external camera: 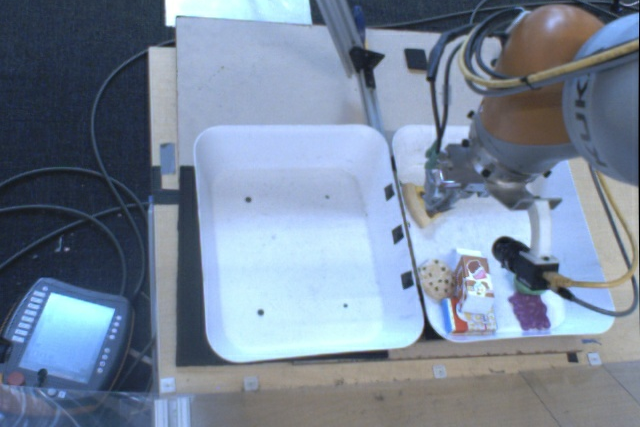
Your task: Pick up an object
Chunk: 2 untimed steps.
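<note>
Dark carpet all round the counter (270,65). Arm's hand (436,200) is down at the right bin's (590,255) left wall, over a tan wedge (414,205); can't tell its grip. Near end: carton (474,293), purple thing (530,311).

The gripper (437,197) is seen low over the right bin (585,245), just above a tan wedge (415,205) lying against that bin's left wall. Whether the wedge is touched cannot be told. Nearer the camera from the gripper, a spotted tan piece (435,279), a red and white carton (474,293) and a purple item (530,311) are seen. The left bin (300,240) lies to the gripper's left.
</note>
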Motion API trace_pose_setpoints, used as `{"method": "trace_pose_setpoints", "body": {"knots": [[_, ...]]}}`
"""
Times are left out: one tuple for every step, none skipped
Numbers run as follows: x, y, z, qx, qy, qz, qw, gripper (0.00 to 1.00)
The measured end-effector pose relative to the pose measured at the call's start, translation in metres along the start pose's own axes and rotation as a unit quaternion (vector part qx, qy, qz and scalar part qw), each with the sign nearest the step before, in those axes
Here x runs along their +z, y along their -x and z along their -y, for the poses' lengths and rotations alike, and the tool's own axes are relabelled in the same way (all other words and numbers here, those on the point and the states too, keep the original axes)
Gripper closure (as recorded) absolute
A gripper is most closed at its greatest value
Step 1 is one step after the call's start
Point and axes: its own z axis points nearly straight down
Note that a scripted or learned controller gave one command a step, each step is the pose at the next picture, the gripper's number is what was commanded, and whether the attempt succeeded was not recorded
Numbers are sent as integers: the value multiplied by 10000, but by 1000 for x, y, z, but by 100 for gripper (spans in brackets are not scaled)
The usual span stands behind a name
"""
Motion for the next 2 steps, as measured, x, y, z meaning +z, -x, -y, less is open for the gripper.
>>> {"method": "trace_pose_setpoints", "body": {"knots": [[0, 17, -16, -313, -18, 8, 9995, 100], [0, 17, -16, -316, -18, 7, 9995, 0]]}}
